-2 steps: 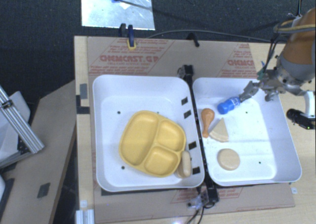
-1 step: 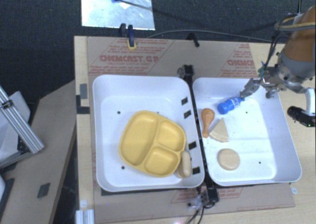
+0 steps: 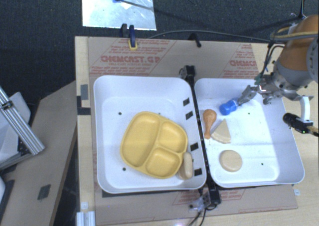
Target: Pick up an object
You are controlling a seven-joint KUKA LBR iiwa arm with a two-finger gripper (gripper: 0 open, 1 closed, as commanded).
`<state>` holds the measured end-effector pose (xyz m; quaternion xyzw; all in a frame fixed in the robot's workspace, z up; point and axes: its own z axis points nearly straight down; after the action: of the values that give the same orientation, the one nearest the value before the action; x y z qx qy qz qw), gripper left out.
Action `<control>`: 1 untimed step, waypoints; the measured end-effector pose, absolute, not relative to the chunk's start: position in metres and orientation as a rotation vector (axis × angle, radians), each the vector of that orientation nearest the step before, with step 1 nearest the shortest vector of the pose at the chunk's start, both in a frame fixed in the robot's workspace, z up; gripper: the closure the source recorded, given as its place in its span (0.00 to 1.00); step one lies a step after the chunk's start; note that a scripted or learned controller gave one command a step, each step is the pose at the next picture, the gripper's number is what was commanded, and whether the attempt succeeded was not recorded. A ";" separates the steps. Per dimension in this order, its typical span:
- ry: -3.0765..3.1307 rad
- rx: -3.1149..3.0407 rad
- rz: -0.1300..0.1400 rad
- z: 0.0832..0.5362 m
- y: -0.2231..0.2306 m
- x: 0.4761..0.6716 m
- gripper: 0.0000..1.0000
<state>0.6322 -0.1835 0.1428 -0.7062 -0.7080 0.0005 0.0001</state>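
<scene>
We see the arm (image 3: 299, 53) as a rounded grey body with a broad orange band above the wrist. Thin dark cables run beside it. The gripper (image 3: 247, 95) is slim grey metal, and a white bracket hangs below.
</scene>
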 end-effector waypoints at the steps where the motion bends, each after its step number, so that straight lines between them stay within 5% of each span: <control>1: -2.227 -2.219 -0.002 0.093 -0.183 0.633 0.00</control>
<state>0.6335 -0.1832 0.0928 -0.7059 -0.7083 -0.0006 -0.0012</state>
